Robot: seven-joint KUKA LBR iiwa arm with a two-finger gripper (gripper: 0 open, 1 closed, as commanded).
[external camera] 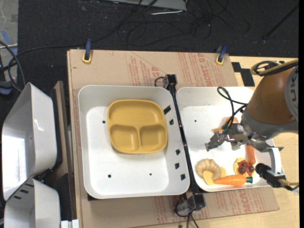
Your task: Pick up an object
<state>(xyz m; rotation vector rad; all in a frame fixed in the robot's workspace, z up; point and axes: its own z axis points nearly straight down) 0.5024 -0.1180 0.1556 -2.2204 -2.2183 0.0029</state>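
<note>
**Inspector:** Nearest the camera, at the front edge of the right bin (199, 96), lay a small heap of toy food: a pale croissant (207, 166) touching a yellow slice (208, 176), a carrot (230, 179) lying lengthwise along the front wall, and a yellow piece with red and dark spots (243, 166) just behind the carrot's leafy end.

**Assistant:** And the left bin?

**Inspector:** The left bin (95, 175) bore a yellow divided plate (137, 126), lying flat towards its rear half, well apart from the arm.

**Assistant:** Where did the gripper stand?

**Inspector:** The gripper (214, 143) hung over the right bin's middle, its dark tip pointing leftward, behind the croissant and apart from it. Nothing was seen between the fingers. Whether they were spread or closed, I could not tell; the wrist and cables masked them. An orange piece (250, 153) showed just beneath the wrist.

**Assistant:** Which step, then?

**Inspector:** In my judgement, the approach; no grasp had been made. The croissant lay nearest, just forward of the tip. The next move would call for shifting towards the front wall, descending, and closing squarely across one item without nudging its neighbours, which were crowded against the rim.
</note>
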